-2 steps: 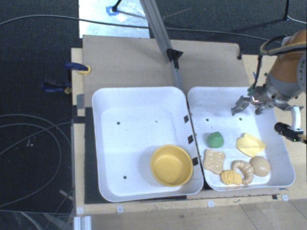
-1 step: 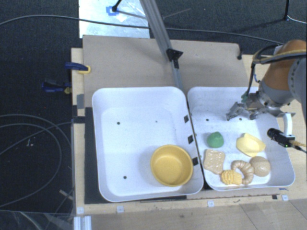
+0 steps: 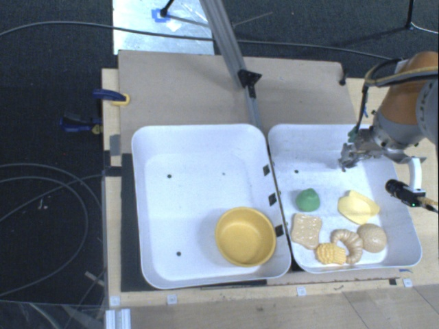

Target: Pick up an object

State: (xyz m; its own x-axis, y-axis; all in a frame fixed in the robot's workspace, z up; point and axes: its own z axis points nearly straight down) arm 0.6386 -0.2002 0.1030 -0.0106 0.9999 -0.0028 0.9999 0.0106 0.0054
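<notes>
My gripper point(image 3: 348, 159) hangs over the back of the right bin point(image 3: 302, 139), with nothing seen between its fingers. Toy foods lie toward the front of that bin. A green round piece point(image 3: 308, 199) sits left of centre. A pale yellow wedge point(image 3: 357, 207) lies below and right of the gripper. At the front lie a tan cracker point(image 3: 306, 229), a yellow corn cob point(image 3: 330, 253), a curled croissant point(image 3: 348, 242) and a beige round bun point(image 3: 372, 237). A yellow bowl point(image 3: 245, 236) stands upright in the front right corner of the left bin point(image 3: 171, 149).
A slanted metal pole point(image 3: 230, 40) crosses the bench behind the bins. A blue and yellow clamp point(image 3: 103, 98) grips the bench's left edge. Cables lie on the dark floor at left. The arm's grey link and orange band point(image 3: 405, 105) stand at the right edge.
</notes>
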